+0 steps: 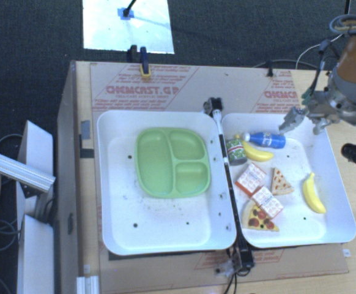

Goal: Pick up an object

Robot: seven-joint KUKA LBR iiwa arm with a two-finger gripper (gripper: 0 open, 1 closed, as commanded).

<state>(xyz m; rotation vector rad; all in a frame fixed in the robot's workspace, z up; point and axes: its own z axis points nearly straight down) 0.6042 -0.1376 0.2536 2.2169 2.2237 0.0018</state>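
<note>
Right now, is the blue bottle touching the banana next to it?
Touching. In the camera view the blue bottle lies right along the top of the banana in the right bin, with no white floor showing between them.

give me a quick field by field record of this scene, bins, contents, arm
left bin: holds a green divided tray
right bin: holds toy food
bottle: blue bottle lying on its side near the far wall
bananas: one just below the bottle, one near the right wall
pizza slices: small one mid-bin, larger one at the near edge
cartons: two red and white cartons side by side
can: green can by the divider
tool: over the far right corner of the right bin, holding nothing
</note>
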